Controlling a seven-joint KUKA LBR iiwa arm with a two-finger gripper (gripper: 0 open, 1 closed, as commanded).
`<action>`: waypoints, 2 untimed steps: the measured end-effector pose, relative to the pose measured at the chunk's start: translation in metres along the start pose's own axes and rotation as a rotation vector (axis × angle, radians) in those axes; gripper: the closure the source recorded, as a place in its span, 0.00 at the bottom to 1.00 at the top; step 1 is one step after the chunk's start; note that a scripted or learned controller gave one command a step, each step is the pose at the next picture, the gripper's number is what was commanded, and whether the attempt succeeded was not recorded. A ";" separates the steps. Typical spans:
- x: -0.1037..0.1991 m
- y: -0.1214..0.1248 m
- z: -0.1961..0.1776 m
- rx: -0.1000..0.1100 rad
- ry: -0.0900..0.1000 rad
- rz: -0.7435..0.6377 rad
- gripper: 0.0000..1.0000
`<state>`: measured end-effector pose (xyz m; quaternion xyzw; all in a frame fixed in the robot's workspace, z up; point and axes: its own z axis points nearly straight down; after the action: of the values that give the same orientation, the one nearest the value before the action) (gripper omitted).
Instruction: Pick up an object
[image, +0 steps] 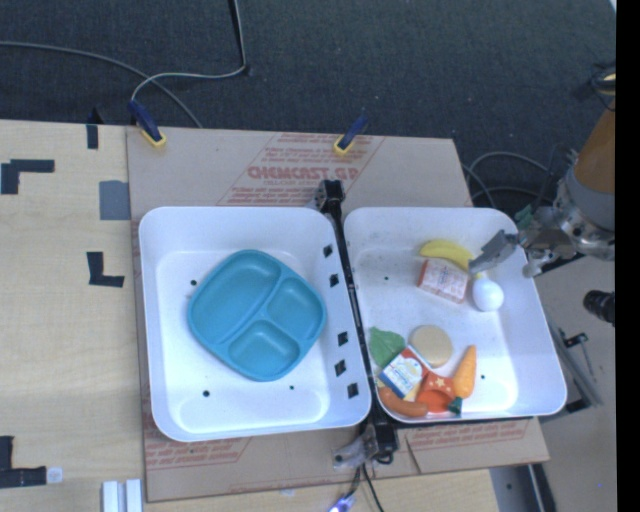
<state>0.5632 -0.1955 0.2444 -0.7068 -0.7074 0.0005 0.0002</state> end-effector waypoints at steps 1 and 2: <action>0.062 0.058 0.064 0.002 0.002 -0.001 0.00; 0.031 0.087 0.152 -0.016 -0.006 -0.001 0.00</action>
<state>0.6503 -0.1646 0.0919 -0.7063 -0.7079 -0.0027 -0.0075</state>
